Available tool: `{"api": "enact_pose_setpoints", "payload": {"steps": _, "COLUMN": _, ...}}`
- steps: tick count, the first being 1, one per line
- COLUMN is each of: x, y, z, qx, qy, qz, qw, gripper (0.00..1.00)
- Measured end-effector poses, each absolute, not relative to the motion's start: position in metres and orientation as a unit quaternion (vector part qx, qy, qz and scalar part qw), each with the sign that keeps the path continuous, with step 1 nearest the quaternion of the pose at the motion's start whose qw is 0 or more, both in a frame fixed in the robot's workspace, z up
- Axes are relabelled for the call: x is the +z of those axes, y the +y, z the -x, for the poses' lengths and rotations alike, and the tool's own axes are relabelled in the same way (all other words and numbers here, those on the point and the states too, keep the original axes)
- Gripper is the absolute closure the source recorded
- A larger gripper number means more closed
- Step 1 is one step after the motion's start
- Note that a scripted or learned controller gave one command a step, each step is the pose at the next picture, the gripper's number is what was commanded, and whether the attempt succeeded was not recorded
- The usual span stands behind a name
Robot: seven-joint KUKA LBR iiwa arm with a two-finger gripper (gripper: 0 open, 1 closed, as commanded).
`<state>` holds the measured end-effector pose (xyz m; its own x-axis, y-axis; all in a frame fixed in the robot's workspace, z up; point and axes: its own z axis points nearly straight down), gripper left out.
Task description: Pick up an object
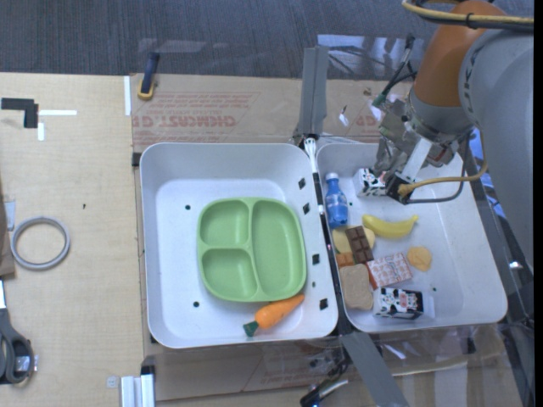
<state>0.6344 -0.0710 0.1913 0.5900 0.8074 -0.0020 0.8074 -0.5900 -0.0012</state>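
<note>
Over the right bin's [475,253] back corner hangs the gripper [383,183], pinching a small black-and-white cow toy [368,181], lifted above the floor. Just below lie a banana [390,224] and blue bottle [335,200]; carrot [276,313] beside the green plate [252,249].

Scissors [15,356] cut by left edge

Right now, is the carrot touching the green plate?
Touching. The camera view shows the carrot in the left bin, its orange tip lying against the green plate's lower right rim, with no gap between them.
</note>
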Motion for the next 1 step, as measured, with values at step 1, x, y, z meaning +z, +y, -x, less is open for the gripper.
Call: {"api": "enact_pose_setpoints", "payload": {"steps": 1, "x": 0.1913, "y": -0.071, "z": -0.6344, "qx": 0.0012, "qy": -0.453, "qz": 0.892, "qw": 0.0, "gripper": 0.0}}
